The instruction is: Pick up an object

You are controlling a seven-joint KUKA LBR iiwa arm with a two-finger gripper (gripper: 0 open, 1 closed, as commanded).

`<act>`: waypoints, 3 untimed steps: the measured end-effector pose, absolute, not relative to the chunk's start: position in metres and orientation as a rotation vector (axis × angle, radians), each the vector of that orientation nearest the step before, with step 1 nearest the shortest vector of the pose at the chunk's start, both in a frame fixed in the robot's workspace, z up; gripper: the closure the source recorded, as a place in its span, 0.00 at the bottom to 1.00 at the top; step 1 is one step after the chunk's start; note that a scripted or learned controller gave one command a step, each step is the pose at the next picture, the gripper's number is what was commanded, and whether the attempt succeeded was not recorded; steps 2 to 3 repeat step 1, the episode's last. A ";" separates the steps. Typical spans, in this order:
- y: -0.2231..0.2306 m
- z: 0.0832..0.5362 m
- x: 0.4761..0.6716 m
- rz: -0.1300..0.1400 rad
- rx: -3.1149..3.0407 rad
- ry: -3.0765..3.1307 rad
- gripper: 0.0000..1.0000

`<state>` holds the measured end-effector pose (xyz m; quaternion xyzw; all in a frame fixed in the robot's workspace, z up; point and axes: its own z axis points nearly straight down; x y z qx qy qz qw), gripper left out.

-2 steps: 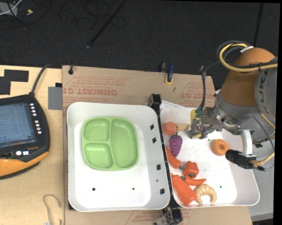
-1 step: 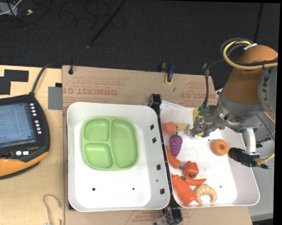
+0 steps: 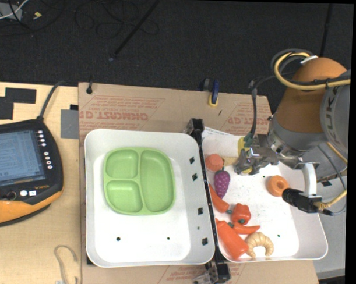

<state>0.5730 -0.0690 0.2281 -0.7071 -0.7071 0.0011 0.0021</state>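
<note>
The left bin (image 3: 99,223) holds a green plate (image 3: 139,181). The right bin (image 3: 305,242) holds toy food (grapes (image 3: 222,182), red pepper (image 3: 241,214), croissant (image 3: 261,244)). The gripper (image 3: 245,165) hangs beside the grapes; I cannot tell its state.

The tabletop (image 3: 28,95) is light wood. A printed cardboard sheet (image 3: 144,108) lies flat on it, bearing two shallow white bins side by side: the left bin (image 3: 99,235) and the right bin (image 3: 311,245), their inner edges touching. A control pendant (image 3: 19,171), grey with an orange base, rests at the tabletop's left end.
</note>
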 end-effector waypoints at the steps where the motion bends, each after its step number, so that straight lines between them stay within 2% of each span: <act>1: -0.085 0.220 0.576 0.005 -2.219 -2.219 1.00; 3: -0.085 0.220 0.576 0.005 -2.219 -2.219 1.00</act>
